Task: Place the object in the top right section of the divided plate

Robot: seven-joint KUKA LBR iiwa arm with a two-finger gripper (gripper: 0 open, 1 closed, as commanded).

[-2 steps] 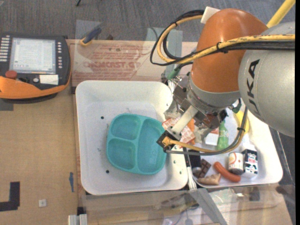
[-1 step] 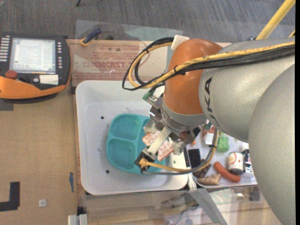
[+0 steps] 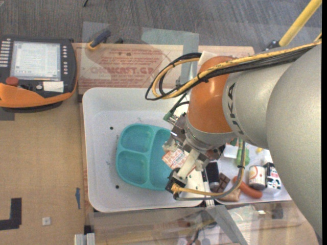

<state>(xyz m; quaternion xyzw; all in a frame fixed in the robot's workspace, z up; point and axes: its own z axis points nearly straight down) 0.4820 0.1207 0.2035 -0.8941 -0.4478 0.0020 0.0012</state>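
Teal divided plate (image 3: 139,157) in left white bin (image 3: 97,137); gripper (image 3: 176,160) at plate's right edge, grip state cannot be told; assorted objects (image 3: 253,175) in right bin.

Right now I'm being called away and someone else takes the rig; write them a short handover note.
Gripper: low over the plate's right edge; whether it holds anything can't be made out.
Plate: teal, divided, in the left bin; the sections in view look bare.
Other items lie in the right bin, among them a small can.
Done: nothing visibly placed. Left: put the object in the top right section.
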